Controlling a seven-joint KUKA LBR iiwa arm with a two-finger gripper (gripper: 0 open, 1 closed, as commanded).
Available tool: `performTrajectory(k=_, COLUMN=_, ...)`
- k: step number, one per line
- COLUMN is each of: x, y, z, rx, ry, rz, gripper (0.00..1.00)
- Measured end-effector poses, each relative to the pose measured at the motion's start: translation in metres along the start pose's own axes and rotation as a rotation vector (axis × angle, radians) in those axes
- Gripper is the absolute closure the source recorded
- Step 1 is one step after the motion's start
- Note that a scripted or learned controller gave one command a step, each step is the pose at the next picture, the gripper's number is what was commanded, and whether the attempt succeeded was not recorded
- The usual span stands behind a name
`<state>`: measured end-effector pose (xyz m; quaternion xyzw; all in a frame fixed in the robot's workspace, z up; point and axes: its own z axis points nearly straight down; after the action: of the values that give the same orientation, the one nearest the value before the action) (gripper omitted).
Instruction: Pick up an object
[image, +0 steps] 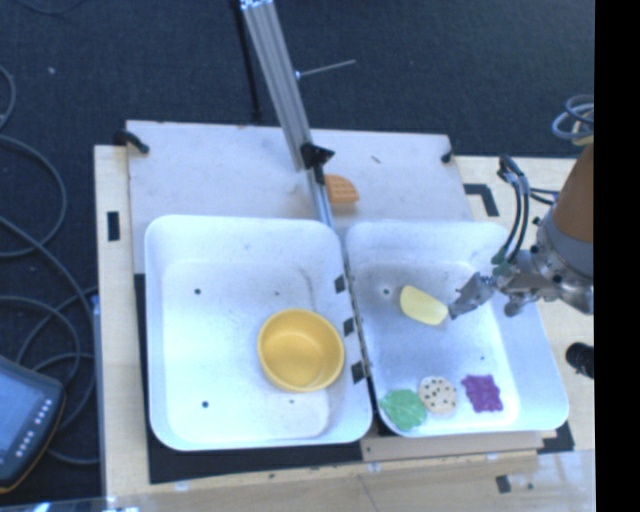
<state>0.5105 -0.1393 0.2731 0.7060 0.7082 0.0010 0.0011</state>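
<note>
Bench (115, 300) bearing two white bins side by side, left bin (200, 255) and right bin (520, 375), shallow and open-topped, presumably so as to leave everything reachable from above. Arm (575, 215) reaching in from the right over the right bin's far corner, low and angled toward the bin floor, apparently lining up on something there. Yellow bowl (300, 348) upright near the middle of the left bin, well apart from the arm. Slanted metal pole (285, 95) crossing the back of the bench, with an orange thing (342, 191) lying just beside it outside the bins. Claw (468, 297) just beside the yellow piece (423, 306), tips near or touching its right end; cannot tell whether spread or pressed together, nor whether pinching anything. Likeliest target: that yellow piece, flat on the right bin's floor. Along the front wall, a green piece (404, 408), a spotted cookie (437, 394) and a purple piece (483, 392), close together in a row.
</note>
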Motion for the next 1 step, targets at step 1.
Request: performTrajectory(k=1, x=-0.0001, y=0.0, z=0.0, rx=-0.001, ry=0.0, rz=0.002, gripper=0.0)
